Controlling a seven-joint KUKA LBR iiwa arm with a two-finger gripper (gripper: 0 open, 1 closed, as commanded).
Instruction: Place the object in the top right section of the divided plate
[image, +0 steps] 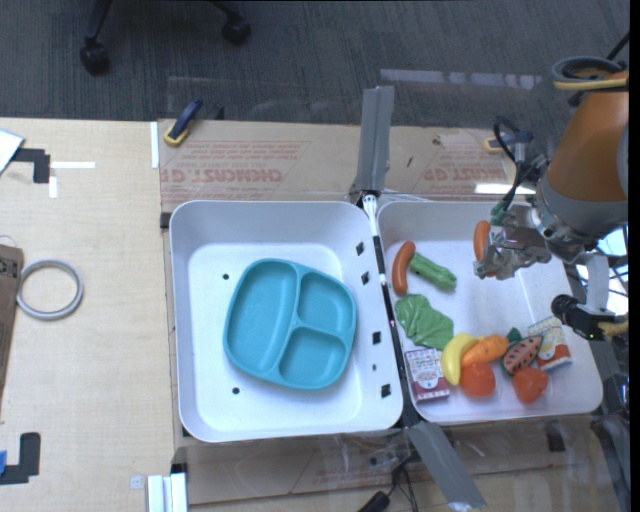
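Observation:
The blue divided plate (290, 323) lies in the left white bin (190, 330), with one long section on its left and two smaller ones on its right. My gripper (500, 258) hangs over the back of the right bin (585, 400), below the grey wrist and orange band. A small orange-red sausage-shaped piece (482, 238) sits right against the gripper's left side; whether it is gripped is unclear. A red sausage (402, 268) and a green vegetable (433, 271) lie to the gripper's left, near the divider.
In the right bin's front lie a green lettuce leaf (423, 320), a banana (457, 355), a tomato (478, 379), a watermelon slice (522, 354) and a small carton (427, 372). A tape roll (47, 289) rests on the wooden bench at left.

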